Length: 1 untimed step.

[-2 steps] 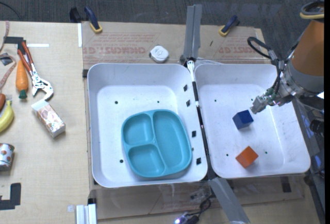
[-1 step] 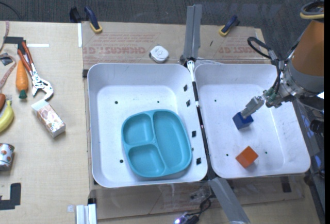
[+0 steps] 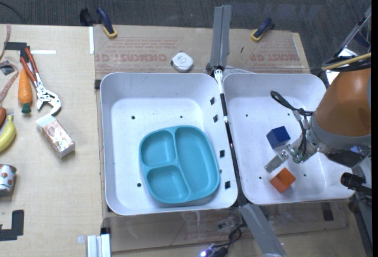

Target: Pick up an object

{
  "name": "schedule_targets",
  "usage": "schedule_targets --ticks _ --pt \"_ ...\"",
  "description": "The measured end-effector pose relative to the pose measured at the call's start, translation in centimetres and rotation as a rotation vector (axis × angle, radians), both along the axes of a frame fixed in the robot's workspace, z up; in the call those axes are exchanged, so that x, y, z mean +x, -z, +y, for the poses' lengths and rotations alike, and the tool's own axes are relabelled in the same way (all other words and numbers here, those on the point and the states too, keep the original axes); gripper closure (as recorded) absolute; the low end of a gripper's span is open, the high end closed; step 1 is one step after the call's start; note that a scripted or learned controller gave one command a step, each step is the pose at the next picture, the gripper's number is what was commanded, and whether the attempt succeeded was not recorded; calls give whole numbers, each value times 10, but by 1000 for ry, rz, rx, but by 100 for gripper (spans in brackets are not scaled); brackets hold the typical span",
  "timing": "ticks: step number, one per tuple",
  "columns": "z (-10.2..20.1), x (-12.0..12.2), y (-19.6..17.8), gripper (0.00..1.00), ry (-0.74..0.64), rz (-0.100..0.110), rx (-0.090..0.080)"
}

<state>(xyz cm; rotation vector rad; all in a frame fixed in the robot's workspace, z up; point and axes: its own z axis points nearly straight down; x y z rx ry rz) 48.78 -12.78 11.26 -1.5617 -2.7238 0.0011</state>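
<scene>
Two small cubes lie in the right bin [image 3: 248, 96]: a blue cube [image 3: 277, 136] near the middle and an orange cube [image 3: 283, 179] closer to the front wall. My gripper [image 3: 276, 161] reaches in from the right and hangs low between them, just below the blue cube and just above-left of the orange one. Neither cube is seen between its fingers. The arm's orange band [image 3: 348, 102] covers the bin's right side.
A teal divided plate [image 3: 177, 164] lies in the left bin [image 3: 118, 132]. Left of the bins on the bench are a carrot [image 3: 24, 89], pliers [image 3: 40, 87], a banana [image 3: 7, 134], a small box [image 3: 56, 136] and a can [image 3: 5, 179]. A white round object [image 3: 182, 61] sits behind the bins.
</scene>
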Motion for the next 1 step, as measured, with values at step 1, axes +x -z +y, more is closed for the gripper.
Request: schedule_targets --ticks 1 --pt "-26 -10 21 0 -265 -2 0"
